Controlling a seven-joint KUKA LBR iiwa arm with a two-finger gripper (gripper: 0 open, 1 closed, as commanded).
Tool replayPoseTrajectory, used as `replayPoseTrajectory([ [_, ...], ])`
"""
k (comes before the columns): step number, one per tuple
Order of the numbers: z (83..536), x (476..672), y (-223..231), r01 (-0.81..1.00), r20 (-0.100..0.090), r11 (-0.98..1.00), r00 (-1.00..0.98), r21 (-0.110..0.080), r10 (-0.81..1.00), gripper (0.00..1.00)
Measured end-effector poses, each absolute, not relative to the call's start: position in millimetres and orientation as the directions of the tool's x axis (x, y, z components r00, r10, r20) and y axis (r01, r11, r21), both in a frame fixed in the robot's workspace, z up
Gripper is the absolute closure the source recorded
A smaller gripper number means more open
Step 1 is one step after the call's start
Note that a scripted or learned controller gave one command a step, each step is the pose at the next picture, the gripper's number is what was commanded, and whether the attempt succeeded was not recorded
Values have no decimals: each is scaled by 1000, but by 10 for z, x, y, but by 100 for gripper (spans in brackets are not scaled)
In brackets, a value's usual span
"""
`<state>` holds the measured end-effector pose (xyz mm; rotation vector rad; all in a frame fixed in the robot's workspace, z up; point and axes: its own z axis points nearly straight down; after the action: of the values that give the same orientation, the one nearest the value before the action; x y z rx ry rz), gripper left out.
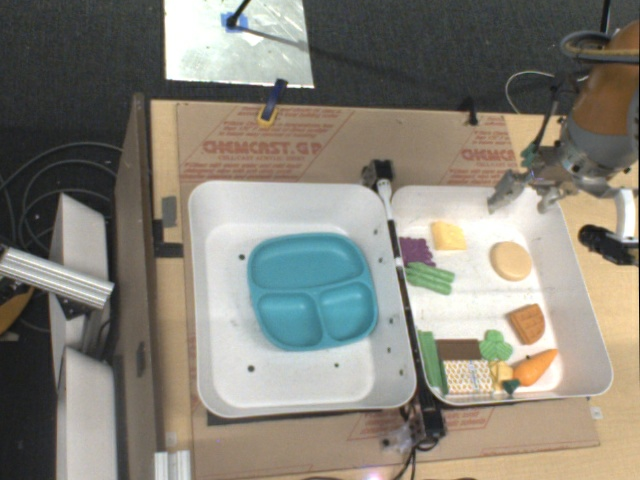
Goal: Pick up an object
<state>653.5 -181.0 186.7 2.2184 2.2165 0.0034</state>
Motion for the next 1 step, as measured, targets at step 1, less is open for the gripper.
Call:
replayPoseTrajectory([
  [1,1468,6245,-2008,1000,-1,0,0,0,1000,0],
])
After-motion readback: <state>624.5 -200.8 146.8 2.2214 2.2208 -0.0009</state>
